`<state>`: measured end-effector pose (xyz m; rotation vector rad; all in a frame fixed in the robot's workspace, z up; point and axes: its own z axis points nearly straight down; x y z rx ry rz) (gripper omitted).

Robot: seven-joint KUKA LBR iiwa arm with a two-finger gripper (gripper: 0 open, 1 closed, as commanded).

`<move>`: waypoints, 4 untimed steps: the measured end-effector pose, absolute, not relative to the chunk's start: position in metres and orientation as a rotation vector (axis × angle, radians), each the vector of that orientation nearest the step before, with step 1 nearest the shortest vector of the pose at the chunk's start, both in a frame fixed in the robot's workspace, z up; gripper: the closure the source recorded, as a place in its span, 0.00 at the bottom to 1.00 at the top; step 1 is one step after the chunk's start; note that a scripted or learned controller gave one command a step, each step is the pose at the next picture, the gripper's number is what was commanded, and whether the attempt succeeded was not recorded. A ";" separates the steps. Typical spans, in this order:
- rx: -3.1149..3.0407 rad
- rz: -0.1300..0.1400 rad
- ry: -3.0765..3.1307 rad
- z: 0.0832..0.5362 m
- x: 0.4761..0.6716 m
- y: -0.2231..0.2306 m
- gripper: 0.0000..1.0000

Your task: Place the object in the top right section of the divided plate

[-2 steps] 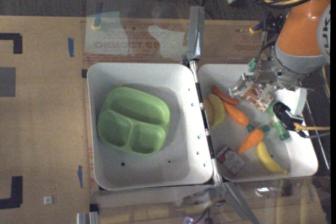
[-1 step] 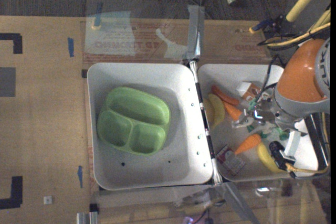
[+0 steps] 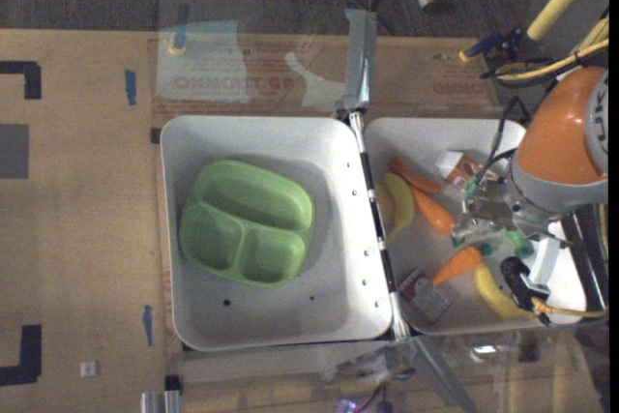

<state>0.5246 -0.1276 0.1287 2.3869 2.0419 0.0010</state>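
a clear plastic sheet (image 3: 237, 77) lying on the tabletop (image 3: 77, 237), at about twelve o'clock from the left bin (image 3: 184, 305), carries a line of faint reddish lettering that appears mirrored and cannot be made out. on the arm's orange band (image 3: 571, 126), at the three o'clock edge of the view, part of a dark letter or two shows, cut off and unreadable.

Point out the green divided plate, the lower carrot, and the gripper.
green divided plate (image 3: 215, 229): camera view, lower-left compartment floor.
lower carrot (image 3: 457, 265): camera view, middle of its orange body.
gripper (image 3: 481, 225): camera view, at its tip.
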 end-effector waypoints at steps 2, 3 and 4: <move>2.058 -0.001 2.376 0.185 0.553 0.007 1.00; 1.962 0.001 2.448 0.259 0.667 -0.039 1.00; 2.242 0.002 2.195 0.329 0.625 -0.026 1.00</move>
